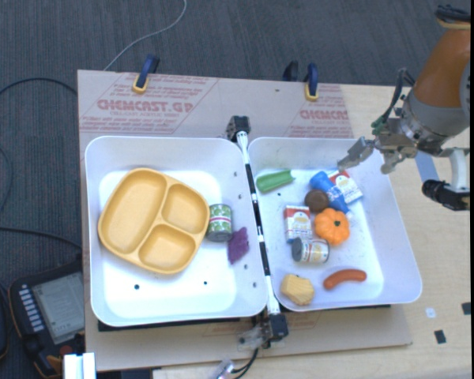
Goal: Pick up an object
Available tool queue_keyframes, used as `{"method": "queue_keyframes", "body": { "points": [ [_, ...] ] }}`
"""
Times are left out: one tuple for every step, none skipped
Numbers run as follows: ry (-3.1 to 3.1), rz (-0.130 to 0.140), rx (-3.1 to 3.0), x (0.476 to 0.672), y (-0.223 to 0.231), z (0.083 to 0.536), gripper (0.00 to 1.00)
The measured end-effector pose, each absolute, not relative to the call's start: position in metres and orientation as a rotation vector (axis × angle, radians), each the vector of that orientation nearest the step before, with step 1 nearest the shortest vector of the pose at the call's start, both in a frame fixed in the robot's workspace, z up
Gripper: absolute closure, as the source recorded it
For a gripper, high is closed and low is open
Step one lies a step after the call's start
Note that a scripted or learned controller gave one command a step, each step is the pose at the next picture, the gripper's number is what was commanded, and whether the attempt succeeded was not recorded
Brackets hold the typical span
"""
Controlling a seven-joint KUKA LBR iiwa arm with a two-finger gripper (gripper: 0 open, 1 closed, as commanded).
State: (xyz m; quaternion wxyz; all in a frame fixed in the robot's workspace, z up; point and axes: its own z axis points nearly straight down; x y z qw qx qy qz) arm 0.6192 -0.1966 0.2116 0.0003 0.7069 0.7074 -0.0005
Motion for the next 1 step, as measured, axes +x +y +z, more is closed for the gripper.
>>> {"method": "queue_keyframes", "body": {
  "points": [
    [2.221, 0.003, 2.216, 0.6161, -0.155, 0.0977, 0.0]
  ]
}}
